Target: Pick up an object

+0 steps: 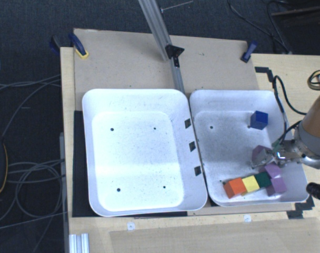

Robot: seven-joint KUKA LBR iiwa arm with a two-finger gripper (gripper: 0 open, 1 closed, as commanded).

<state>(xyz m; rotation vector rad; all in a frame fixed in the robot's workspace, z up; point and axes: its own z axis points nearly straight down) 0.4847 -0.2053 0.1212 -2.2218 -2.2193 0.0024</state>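
Purple block (276,177) in the right bin's (223,107) near corner, just below the claw (269,158), beside a striped bar (248,185). Claw spread, holding nothing visible; long axis roughly front-to-back.

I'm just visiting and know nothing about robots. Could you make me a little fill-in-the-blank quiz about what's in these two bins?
1. The blue cube lies in the ____ bin.
2. In the striped bar, the block between orange and green is ____.
3. The gripper is low in the bin, above a ____ block.
4. The arm reaches in from the ____ of the view.

Missing words: right; yellow; purple; right
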